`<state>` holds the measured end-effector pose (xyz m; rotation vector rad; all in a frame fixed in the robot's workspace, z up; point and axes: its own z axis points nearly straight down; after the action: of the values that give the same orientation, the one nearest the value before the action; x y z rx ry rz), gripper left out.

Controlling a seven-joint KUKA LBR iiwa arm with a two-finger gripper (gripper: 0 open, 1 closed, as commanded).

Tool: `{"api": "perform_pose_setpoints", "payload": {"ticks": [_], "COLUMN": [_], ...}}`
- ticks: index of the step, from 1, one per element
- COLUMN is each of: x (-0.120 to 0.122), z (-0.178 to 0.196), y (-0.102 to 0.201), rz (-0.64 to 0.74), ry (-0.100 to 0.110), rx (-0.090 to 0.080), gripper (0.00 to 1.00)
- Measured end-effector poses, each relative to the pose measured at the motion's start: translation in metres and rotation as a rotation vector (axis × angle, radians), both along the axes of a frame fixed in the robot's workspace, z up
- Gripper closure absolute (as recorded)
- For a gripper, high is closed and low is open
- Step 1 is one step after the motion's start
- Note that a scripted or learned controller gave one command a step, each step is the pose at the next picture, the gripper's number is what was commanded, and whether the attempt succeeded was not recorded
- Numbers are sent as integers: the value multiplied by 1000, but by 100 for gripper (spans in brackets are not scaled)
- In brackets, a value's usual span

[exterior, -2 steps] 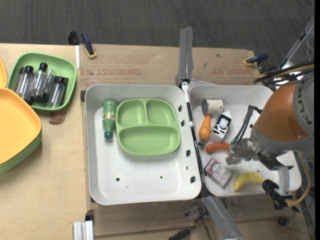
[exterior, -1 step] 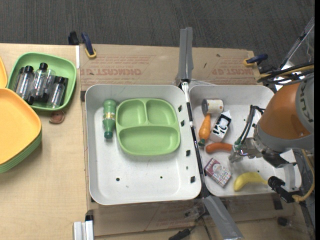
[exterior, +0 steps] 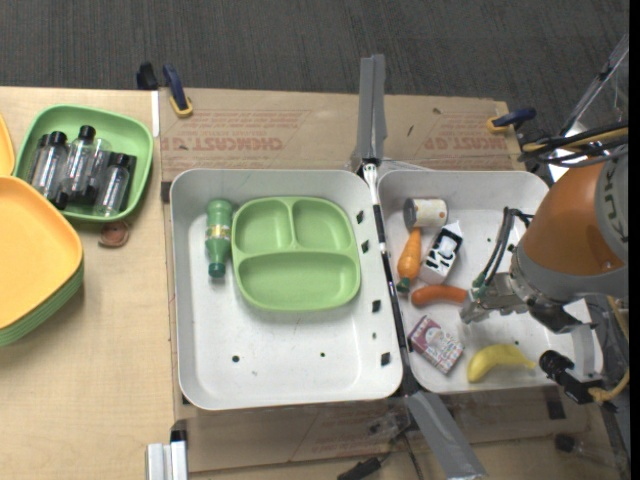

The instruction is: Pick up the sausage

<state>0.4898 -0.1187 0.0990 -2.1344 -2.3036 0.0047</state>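
The sausage (exterior: 438, 294), a short red-orange link, lies flat in the middle of the right bin (exterior: 520, 183), pointing left to right. My gripper (exterior: 478, 304) hangs low at the sausage's right end, touching or nearly touching it. Behind the gripper, the arm's orange band (exterior: 580, 236) covers the bin's right side. The sausage rests on the bin floor, and nothing shows it lifted.
Around the sausage lie a carrot (exterior: 410, 253), a black-and-white carton (exterior: 443, 251), a pale roll (exterior: 427, 211), a pink box (exterior: 435, 343) and a banana (exterior: 500, 360). The left bin (exterior: 290, 368) holds a green divided plate (exterior: 295, 253) and a green bottle (exterior: 217, 236).
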Motion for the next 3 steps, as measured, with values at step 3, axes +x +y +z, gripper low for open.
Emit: {"api": "perform_pose_setpoints", "payload": {"ticks": [3], "x": [29], "z": [8], "y": [6], "rz": [9], "ry": [3], "rx": [-1], "gripper": [100]}}
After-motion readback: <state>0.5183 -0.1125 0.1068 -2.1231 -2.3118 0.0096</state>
